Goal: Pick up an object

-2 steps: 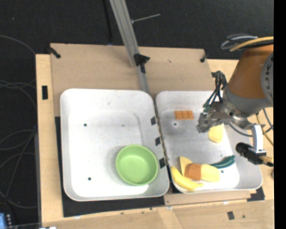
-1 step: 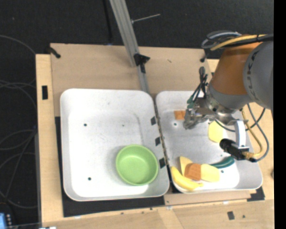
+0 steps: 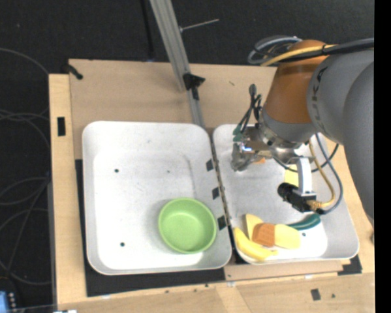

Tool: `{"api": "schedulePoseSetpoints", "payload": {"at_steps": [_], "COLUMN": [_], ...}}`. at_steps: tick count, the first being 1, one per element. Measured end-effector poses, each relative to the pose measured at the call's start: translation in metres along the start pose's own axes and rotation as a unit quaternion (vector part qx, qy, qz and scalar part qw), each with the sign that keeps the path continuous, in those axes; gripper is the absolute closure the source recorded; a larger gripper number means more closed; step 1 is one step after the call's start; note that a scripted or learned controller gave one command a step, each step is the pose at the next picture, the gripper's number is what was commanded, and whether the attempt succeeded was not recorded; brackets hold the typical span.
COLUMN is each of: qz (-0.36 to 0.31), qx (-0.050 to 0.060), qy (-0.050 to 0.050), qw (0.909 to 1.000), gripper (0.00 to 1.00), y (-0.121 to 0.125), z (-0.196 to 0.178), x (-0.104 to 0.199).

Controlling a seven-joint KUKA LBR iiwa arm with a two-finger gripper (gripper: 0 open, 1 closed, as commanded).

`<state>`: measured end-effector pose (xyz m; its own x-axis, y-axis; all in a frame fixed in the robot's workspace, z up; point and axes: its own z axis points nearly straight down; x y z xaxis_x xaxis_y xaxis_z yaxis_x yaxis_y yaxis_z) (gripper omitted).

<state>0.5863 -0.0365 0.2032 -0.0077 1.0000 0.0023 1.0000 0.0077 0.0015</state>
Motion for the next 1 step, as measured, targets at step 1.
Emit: {"api": "schedulePoseSetpoints", "payload": {"at_steps": [1], "qz": [0.0], "qx": [-0.001], "qy": [0.0], "qw": [1.0], "gripper": [1.0], "y": [0.0246], "z": [-0.0126], "x": [0.046]}}
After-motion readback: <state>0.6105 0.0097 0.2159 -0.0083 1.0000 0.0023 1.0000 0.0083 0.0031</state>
